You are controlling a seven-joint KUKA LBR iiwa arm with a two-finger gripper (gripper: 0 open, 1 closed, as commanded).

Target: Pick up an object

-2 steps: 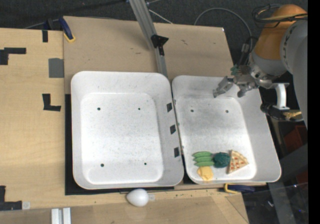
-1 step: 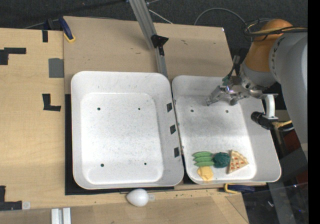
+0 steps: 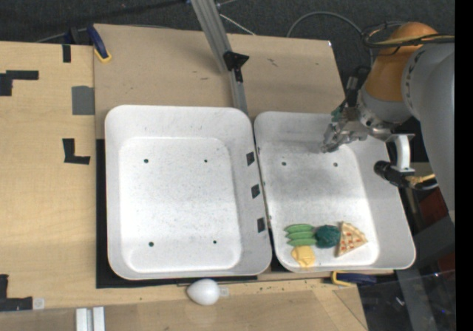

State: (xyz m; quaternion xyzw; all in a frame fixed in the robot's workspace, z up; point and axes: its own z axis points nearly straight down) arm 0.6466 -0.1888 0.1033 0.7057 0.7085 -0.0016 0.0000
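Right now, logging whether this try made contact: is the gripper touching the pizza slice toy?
Apart. The camera view shows the gripper over the right bin's far end, with bare bin floor separating it from the pizza slice toy near the front edge.

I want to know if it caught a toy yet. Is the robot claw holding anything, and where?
Nothing is held. The gripper sits over bare bin floor, far from the pizza slice and other toys.

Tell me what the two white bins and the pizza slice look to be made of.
The left bin and right bin: probably moulded plastic, matte white with fine dark speckles, judging by their rounded corners and smooth raised rims. The pizza slice: likely a toy of plastic or rubber, given its flat, uniform orange and tan colours and neat triangular shape; the view is too small to settle which.
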